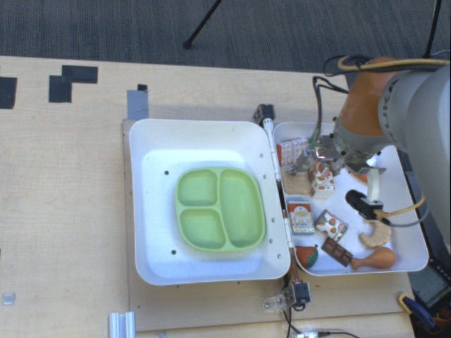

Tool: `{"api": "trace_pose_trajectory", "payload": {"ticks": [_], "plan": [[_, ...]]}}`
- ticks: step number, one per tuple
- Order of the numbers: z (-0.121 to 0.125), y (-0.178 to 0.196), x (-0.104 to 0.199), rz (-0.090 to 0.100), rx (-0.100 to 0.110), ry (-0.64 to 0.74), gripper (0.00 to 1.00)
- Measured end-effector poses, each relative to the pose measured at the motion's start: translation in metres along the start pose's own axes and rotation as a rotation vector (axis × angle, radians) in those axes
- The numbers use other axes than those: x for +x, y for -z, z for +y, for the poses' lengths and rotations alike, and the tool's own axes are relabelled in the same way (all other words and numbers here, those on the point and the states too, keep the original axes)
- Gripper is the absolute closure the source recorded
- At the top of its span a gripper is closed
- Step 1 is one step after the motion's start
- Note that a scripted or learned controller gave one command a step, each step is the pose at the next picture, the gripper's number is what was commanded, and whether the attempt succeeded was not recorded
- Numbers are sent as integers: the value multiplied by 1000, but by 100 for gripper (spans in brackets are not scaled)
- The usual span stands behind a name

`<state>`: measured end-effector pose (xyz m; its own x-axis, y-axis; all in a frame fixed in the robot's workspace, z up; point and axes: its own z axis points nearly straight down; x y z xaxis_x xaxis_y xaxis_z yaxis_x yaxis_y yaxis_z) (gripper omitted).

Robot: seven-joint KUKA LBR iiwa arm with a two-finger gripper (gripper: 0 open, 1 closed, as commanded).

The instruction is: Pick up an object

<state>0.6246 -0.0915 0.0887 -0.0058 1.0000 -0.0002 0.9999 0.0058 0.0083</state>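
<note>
Best to settle on one item before closing: keep the gripper (pixel 317 159), low over the upper left part of the right bin (pixel 420 258), centred on a single piece rather than on the crowd. Cannot tell how far open the gripper is, nor whether anything is held; hidden from this angle. Likeliest target by position: the small carton (pixel 323 181) just below the gripper in the frame, boxy, printed white and red. Come down squarely across its flat sides, and watch for the red-and-white packet (pixel 291 151) and the tan slice (pixel 299 184) close beside it, easily nudged or caught along.

Elsewhere in that bin, toward the lower edge: another printed carton (pixel 301 217), a dark brown bar (pixel 337 252), a smooth tan drumstick (pixel 375 260), a pale crescent (pixel 376 235). All small, probably hard plastic toys, so likely slippery on rounded faces. In the left bin (pixel 151 259), middle of the frame: a glossy green divided plate (pixel 220 210) with three shallow wells.
</note>
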Motion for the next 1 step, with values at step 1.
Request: {"api": "trace_pose_trajectory", "payload": {"ticks": [1], "plan": [[3, 15, -3, -6, -12, 0, 100]]}}
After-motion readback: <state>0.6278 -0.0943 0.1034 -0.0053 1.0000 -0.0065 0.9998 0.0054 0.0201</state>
